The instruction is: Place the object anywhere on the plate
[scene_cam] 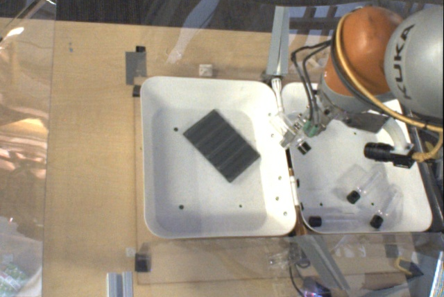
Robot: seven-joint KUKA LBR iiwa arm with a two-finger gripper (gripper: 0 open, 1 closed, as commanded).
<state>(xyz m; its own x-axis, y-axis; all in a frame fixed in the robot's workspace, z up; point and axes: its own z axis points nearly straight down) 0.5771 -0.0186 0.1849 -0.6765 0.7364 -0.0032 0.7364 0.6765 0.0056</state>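
The arm [388, 46] leans in from the right of the frame, its orange band high at the upper right, and its end effector [297, 132] hangs low over the seam where the two white bins meet, just right of centre. From where I stand I cannot tell how its grasping part is set, nor whether anything sits in it; the tip is a small tangle of clear plastic and a green speck. The plate looks to be the dark ribbed slab [222, 145] lying tilted like a diamond in the middle of the left bin [166, 212]. What the object is I cannot say for sure: a few clear, dark-capped pieces [368, 191] lie in the lower part of the right bin [416, 219], well apart from the slab. If the end effector does carry something, doing this step well means crossing the bin walls with height to spare, travelling left until squarely above the slab's middle, lowering until nearly touching, and only then letting go, so nothing bounces onto bare white floor.
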